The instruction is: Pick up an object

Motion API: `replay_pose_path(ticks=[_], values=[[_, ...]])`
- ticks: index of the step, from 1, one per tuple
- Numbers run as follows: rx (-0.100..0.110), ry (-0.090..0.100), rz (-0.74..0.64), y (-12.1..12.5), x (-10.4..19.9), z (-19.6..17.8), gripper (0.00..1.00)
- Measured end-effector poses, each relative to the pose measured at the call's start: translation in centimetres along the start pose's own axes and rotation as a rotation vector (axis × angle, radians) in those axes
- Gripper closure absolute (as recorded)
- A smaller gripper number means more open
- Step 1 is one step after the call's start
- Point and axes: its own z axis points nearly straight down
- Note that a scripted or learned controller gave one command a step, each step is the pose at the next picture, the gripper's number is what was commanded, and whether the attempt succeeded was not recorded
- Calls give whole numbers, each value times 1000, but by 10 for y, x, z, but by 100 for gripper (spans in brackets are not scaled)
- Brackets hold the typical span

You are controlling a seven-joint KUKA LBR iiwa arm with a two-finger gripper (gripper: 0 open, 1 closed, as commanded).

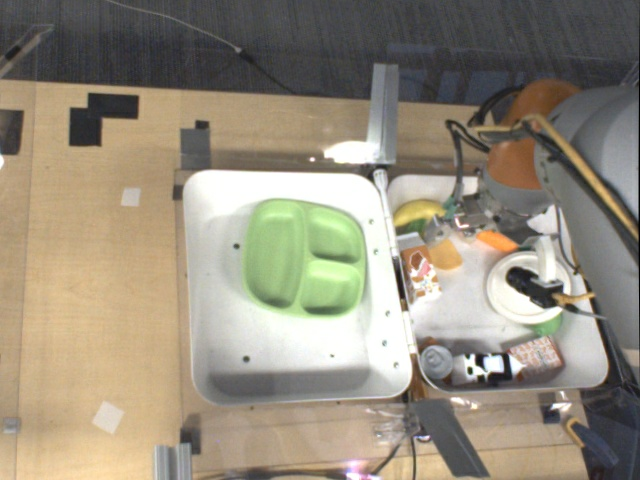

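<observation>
Camera view shows me the arm [590, 158] reaching into the right bin [598, 373], its gripper [462, 218] low over the far corner, just beside the banana [417, 211]. I take the banana as my landmark. An orange block [447, 255] lies just in front of it, a small printed carton [424, 274] beside that, and a white bowl [522, 288] well to its right. The green tray [303, 256] sits to its left, in the left bin [215, 368]. I cannot tell how the jaws stand. I judge this the reach-in step; next I need a centred descent and a firm close.
</observation>
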Motion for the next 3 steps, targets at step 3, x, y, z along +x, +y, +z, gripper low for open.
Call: replay_pose_path(ticks=[3], values=[[0, 10, -236, -107, 0, -176, 100]])
